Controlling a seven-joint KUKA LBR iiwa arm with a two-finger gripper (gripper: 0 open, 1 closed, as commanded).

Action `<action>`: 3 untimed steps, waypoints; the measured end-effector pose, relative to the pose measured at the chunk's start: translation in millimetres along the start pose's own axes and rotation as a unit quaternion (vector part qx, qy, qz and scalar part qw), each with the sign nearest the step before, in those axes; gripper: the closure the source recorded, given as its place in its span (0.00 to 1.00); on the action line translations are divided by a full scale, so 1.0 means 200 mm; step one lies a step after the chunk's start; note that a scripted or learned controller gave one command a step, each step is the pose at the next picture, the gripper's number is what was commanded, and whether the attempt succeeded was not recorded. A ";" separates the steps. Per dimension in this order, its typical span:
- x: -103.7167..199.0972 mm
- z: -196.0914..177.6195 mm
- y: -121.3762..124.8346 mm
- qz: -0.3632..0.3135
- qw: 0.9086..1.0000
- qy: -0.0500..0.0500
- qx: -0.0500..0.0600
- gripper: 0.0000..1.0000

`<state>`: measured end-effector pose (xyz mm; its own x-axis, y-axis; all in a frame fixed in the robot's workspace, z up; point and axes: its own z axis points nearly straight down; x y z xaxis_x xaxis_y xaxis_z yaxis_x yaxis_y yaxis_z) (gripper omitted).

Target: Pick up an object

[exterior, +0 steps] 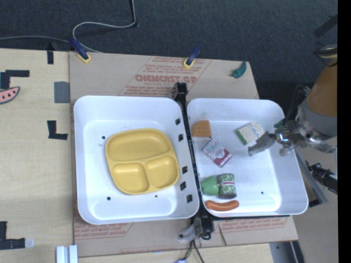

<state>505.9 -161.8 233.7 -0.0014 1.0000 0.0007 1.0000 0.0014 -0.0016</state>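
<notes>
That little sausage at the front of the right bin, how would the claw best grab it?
Grip the sausage across its narrow middle, probably coming straight down. It lies flat and lengthwise along the right bin front wall, close to it, with the green can just behind, so the fingers have little room.

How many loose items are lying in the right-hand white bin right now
5. An orange-brown block near the divider at the far side, a pale patterned packet by the gripper, a pink-white packet mid-bin, a green can nearer, and a red-orange sausage at the near wall.

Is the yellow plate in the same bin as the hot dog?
No, the yellow plate lies in the left bin, while the hot dog lies in the right bin.
</notes>
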 end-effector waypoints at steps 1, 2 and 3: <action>-0.05 0.65 0.21 0.000 1.000 0.000 0.000 0.00; 0.06 0.73 0.57 -0.001 1.000 -0.001 -0.004 0.00; 0.27 0.74 0.78 0.001 1.000 -0.006 0.007 0.00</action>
<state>662.2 -107.3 85.5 0.0005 0.9999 -0.0112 0.9999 -0.0007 -0.0161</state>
